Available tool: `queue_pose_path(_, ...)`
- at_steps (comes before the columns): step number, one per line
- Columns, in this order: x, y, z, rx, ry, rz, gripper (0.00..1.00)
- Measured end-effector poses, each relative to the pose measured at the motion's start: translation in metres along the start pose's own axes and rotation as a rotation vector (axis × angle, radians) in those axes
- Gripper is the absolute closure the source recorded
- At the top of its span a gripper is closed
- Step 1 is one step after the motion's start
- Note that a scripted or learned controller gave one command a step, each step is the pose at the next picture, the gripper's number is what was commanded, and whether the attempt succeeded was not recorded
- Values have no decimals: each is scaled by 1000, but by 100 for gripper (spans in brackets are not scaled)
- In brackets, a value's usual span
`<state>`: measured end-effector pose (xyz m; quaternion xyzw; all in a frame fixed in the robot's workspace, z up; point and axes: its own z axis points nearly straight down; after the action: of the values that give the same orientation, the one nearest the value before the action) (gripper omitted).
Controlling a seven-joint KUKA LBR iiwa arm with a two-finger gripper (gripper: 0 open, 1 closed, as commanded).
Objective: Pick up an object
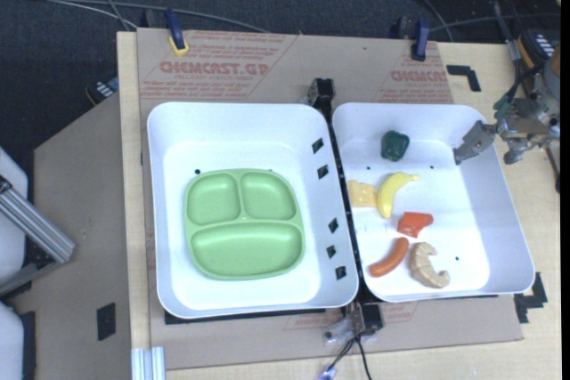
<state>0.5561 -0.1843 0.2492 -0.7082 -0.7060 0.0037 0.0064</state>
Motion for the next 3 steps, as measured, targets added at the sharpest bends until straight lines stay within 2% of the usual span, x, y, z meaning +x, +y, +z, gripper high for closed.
queue_pose_path(1, 1, 2, -7, -14, -3, -3, 0)
queue_pose_path(2, 3, -3, 53, -8, -1, -3, 0)
queue_pose_path(3, -5, 2, 104, -8, -2, -3, 0)
